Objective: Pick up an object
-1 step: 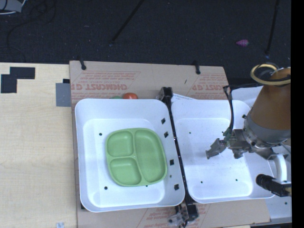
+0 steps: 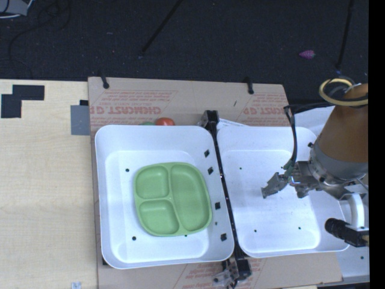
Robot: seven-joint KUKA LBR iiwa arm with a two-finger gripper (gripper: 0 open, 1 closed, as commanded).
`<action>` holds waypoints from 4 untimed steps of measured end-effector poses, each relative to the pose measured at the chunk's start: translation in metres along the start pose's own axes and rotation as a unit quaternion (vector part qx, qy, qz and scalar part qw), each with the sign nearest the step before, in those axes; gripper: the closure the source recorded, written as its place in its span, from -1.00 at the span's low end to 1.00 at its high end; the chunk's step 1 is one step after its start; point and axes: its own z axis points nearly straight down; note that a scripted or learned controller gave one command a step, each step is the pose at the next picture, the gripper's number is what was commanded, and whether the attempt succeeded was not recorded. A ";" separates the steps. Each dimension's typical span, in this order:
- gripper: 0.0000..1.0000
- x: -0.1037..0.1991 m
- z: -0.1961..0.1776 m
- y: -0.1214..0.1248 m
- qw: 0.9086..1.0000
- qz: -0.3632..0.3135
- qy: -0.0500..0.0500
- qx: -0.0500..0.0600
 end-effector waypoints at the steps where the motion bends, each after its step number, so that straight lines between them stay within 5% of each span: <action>1: -1.00 0.003 0.061 0.006 1.000 0.000 0.001 0.002; 3: -1.00 -0.005 0.129 0.004 1.000 0.000 0.000 0.000; 4: 1.00 -0.006 0.117 0.004 1.000 0.003 0.000 -0.001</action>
